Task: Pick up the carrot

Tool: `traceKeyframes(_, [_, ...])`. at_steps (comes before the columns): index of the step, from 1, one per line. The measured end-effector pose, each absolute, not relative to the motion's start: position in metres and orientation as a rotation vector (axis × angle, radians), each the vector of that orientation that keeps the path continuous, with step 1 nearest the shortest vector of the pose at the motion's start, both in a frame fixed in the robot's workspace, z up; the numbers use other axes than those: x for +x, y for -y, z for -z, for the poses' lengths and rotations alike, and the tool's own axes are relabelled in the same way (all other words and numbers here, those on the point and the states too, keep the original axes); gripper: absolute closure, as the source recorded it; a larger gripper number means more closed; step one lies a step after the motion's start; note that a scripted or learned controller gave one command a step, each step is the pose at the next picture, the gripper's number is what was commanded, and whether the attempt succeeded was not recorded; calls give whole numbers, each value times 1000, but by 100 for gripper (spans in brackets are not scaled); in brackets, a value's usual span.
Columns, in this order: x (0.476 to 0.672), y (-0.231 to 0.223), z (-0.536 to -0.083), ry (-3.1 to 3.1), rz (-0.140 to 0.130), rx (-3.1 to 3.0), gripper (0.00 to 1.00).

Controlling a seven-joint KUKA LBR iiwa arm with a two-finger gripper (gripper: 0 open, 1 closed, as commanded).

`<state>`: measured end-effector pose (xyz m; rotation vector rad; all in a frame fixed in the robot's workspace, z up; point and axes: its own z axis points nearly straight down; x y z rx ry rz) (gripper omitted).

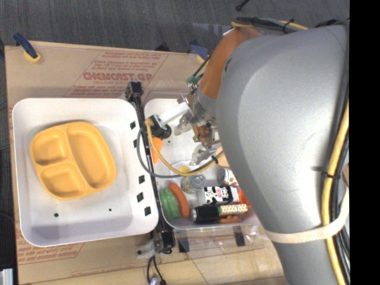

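Camera view: grey arm [285,117] reaches in from right over the right bin [155,107], end effector [199,136] low inside it, can't tell if it is open or closed. Carrot [179,199] lies at the bin's near end, touching a green item [168,203], beside a black bottle [209,212]. Left bin [24,159] holds a yellow divided plate [72,159].

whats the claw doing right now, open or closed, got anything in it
claw: over the right bin, open or closed cannot be told; no carrot seen between its fingers.
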<state>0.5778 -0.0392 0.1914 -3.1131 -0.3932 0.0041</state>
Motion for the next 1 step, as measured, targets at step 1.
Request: traceKeyframes(1, [578, 39, -191, 393, -4, -3113, 0])
